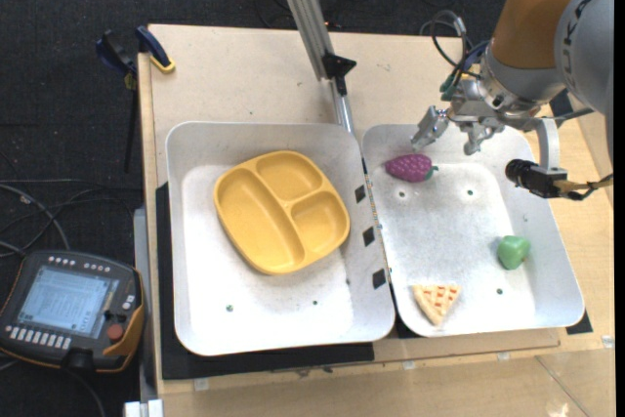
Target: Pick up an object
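- The tabletop [244, 73] carries two shallow white bins side by side, with the grey arm [562, 24] reaching in from three o'clock, its orange band above the wrist.
- The left bin [195, 308] holds a yellow divided plate [281, 210], which lies flat near the bin's middle.
- The right bin [469, 210] holds three small things: a purple grape bunch [409, 168] at about eleven o'clock in the bin, a green fruit [513, 251] at about four o'clock near the right wall, and a waffle-patterned wedge [436, 301] at about six o'clock near the front wall.
- The gripper [451, 134] hangs over the far edge of the right bin, its fingers [430, 126] spread apart with nothing between them.
- The grape bunch lies just beside the nearer fingertip, at about seven o'clock from the gripper, outside the gap between the fingers and not touching them.
- The green fruit and the wedge lie well apart from the gripper.
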Tool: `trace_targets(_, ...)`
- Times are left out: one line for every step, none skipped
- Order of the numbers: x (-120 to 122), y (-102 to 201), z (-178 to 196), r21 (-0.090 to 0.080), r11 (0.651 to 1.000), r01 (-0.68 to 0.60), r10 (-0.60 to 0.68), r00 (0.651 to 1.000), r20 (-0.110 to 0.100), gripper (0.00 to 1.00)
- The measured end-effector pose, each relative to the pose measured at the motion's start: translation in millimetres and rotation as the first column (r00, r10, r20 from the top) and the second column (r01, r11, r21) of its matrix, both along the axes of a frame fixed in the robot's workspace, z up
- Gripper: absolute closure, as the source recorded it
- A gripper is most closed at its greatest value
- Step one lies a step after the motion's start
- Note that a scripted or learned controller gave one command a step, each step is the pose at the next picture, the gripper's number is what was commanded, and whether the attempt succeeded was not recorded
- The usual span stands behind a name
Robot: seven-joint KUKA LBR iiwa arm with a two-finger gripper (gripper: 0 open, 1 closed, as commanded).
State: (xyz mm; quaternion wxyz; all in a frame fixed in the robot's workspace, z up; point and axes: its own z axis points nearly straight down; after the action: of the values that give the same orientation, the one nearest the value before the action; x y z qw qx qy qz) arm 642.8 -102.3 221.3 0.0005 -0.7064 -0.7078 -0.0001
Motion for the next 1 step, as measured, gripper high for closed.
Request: trace_targets(0.0, 0.0, 0.0, 0.000, 1.000, 0.000, 0.000, 1.000, 0.000, 0.00)
